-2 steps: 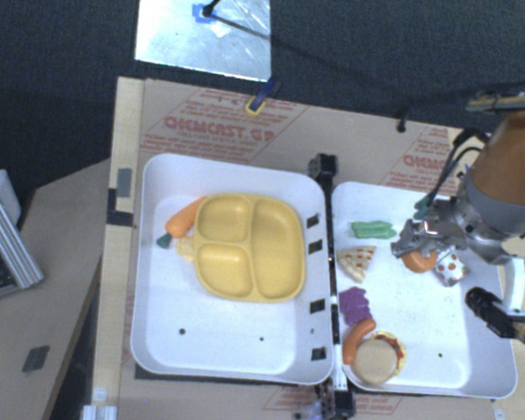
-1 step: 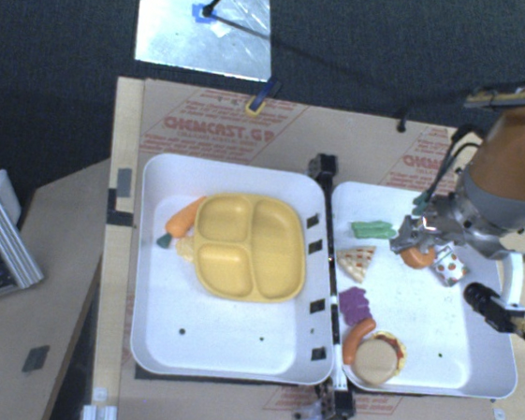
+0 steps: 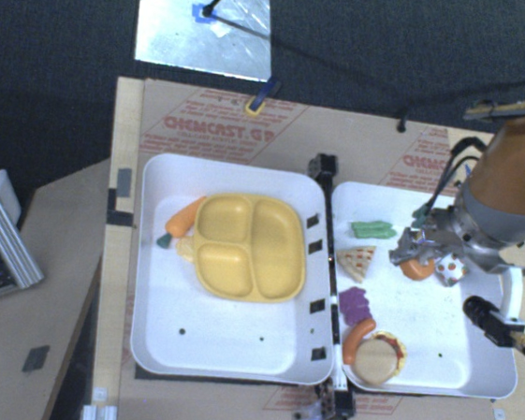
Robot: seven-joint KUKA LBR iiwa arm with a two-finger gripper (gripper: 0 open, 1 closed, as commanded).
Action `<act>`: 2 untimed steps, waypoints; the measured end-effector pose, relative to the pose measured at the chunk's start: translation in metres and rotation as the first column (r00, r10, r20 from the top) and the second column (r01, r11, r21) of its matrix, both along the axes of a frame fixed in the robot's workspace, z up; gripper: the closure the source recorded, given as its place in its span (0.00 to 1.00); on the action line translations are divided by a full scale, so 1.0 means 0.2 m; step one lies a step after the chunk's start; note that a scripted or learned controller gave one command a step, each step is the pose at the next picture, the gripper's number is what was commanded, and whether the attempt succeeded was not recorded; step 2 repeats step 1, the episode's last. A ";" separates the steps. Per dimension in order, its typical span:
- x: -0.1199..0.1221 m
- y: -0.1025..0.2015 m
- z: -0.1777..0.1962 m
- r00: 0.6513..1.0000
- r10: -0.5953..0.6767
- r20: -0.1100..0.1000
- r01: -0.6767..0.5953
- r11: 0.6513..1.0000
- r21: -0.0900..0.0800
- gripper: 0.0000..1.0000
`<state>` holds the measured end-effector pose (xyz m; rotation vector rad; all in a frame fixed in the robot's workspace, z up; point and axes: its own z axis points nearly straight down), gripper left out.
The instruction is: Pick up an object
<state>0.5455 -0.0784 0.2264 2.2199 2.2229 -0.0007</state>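
Two shallow white bins were seen side by side on the desk [image 3: 108,328], sitting on a sheet of printed cardboard [image 3: 225,125]. The left bin [image 3: 226,360] was taken up mostly by a yellow three-compartment plastic plate [image 3: 244,247], with an orange toy carrot [image 3: 184,216] tucked right against its upper-left edge.

The right bin [image 3: 470,369] was where the loose stuff was found: a green toy bean pod [image 3: 372,230] near the top, a tan wedge-shaped toy slice [image 3: 356,260] just below it, a purple toy grape cluster [image 3: 357,305] lower down by the divider, and an orange toy sausage [image 3: 355,338] touching a round toy burger [image 3: 377,358] at the bottom.

The grey arm with the orange band [image 3: 520,177] was reached in from the right, and the tool [image 3: 423,248] was lowered right over a small orange rounded toy [image 3: 417,268] in the upper right part of that bin. The toy was partly hidden under the metal parts, so it can't be told how wide the tool was spread, or whether anything was actually gripped. A little white spotted piece [image 3: 449,268] was spotted just beside the orange toy.
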 end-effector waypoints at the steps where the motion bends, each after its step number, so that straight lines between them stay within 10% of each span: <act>1: 0.05 0.03 0.04 1.000 0.003 0.002 -0.003 1.000 0.001 1.00; 2: 0.05 0.03 0.04 1.000 0.003 0.002 -0.003 1.000 0.001 1.00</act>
